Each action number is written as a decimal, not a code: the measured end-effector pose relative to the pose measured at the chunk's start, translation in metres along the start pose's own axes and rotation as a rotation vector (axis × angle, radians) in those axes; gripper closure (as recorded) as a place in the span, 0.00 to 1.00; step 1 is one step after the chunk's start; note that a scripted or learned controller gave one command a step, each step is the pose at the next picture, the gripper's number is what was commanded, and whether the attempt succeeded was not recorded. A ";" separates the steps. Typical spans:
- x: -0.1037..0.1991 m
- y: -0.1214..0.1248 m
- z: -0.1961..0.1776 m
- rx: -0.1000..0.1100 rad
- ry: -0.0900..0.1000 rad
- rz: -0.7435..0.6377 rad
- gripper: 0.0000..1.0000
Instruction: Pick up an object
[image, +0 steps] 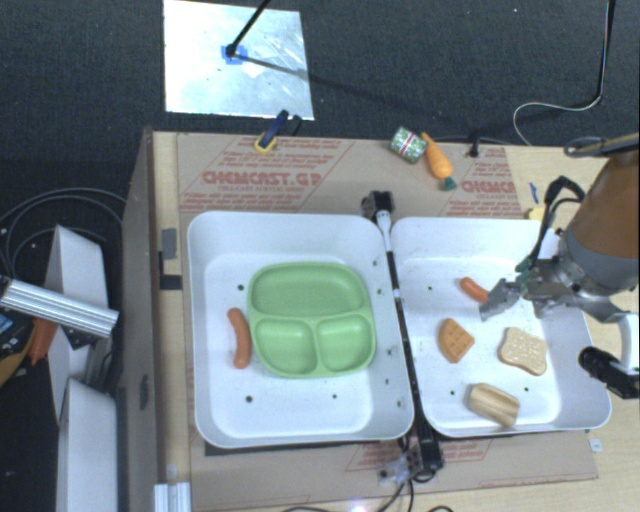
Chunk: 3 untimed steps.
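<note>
candidate objects: four toy foods lie in the right bin (430, 415): a small orange-red piece (473, 289), a waffle-like orange square (455, 340), a pale slice of bread (523, 350) and a tan bread roll (494, 402) near the front wall.
nearest to the arm: the orange-red piece sits just beside the tip of the end effector (497, 299); the bread slice lies just below it.
end effector: it hangs low over the right bin, reaching in from the right. whether it is released or clenched cannot be told from this angle, and nothing shows in its grip.
arm: grey wrist under an orange band, leaning in over the bin's right wall.
left bin (215, 400): holds a green divided plate (311, 318) with a toy sausage (239, 338) lying beside it on the bin floor.
table (260, 175): beyond the bins rest a small can (408, 143) and a toy carrot (437, 160).
progress: by my reading the pick is not yet made; every item rests on the bin floor. closing on one and lifting remain.
</note>
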<state>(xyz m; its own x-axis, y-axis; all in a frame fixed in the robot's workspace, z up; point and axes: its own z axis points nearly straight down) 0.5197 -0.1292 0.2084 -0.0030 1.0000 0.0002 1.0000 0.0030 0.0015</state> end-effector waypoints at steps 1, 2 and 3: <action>0.023 0.007 0.120 0.002 0.000 0.001 0.00; 0.023 0.008 0.109 -0.002 -0.001 0.000 1.00; 0.106 0.040 0.023 -0.002 0.001 -0.002 1.00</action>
